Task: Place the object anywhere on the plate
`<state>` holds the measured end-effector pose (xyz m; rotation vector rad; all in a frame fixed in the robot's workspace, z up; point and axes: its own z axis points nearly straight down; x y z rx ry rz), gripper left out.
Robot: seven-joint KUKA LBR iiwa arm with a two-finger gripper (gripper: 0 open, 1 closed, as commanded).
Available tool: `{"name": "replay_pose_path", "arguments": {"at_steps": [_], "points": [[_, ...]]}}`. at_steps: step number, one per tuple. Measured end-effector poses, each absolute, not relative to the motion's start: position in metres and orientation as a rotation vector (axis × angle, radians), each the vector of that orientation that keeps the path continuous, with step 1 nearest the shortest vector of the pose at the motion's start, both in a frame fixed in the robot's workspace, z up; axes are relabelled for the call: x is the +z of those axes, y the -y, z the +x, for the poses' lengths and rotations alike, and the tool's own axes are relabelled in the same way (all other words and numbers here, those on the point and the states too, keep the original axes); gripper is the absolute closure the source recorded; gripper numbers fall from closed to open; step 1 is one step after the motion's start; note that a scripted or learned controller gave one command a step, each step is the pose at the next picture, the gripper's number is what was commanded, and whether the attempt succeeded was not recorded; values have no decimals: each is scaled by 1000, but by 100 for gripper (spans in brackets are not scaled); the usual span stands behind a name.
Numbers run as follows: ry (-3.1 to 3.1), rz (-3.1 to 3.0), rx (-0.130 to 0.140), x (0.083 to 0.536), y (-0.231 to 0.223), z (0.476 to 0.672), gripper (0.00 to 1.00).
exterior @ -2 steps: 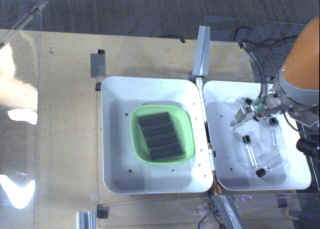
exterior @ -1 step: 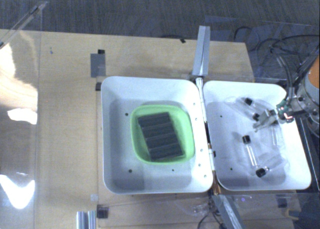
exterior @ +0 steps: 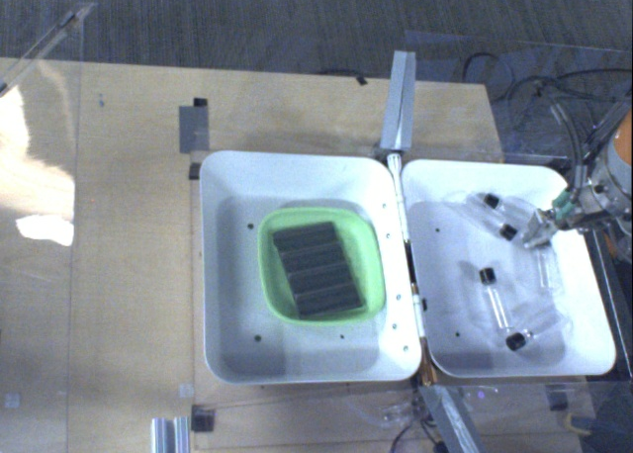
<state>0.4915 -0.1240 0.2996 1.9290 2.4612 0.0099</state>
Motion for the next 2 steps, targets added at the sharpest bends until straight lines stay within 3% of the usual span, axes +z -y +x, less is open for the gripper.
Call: {"name": "replay_pose_path", "arguments": {"at_steps": [1, 2], "points": [[-2523, 1866, 4, 203, 70, 488, 100], [-2683, 1626, 6, 185, 8, 489, 100]]}}
